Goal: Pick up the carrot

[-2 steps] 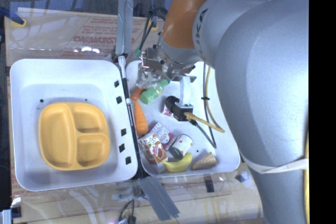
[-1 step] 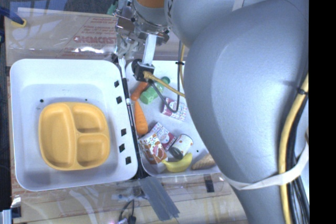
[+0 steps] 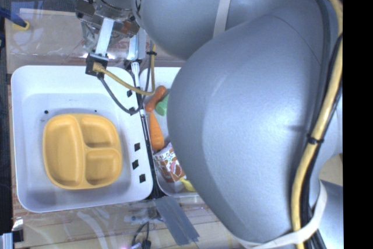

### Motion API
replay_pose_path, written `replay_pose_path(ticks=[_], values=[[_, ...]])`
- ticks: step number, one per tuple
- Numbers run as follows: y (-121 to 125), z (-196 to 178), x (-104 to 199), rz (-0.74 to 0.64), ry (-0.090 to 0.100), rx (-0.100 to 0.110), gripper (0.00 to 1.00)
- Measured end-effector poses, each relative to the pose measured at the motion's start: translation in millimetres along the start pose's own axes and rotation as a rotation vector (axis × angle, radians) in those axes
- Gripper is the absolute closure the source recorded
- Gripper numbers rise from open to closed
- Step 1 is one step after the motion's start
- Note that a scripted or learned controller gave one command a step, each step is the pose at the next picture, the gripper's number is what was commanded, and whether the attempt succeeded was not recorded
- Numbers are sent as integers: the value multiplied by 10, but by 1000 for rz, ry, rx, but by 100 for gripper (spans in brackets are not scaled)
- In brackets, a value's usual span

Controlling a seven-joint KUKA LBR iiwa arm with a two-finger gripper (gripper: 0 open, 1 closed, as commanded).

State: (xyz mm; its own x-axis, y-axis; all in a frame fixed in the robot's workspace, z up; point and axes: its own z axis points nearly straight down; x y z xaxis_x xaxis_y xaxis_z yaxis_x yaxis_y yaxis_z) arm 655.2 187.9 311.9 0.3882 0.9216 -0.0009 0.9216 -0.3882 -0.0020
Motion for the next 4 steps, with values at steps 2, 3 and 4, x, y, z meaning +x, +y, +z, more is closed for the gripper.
replay_pose_path(ticks=[2,3,4], values=[[-322,101,-323,147,0,1,100],[-951,1050,-895,275,-5,4,100],[-717,554,-1256,529,-1,-1,100]])
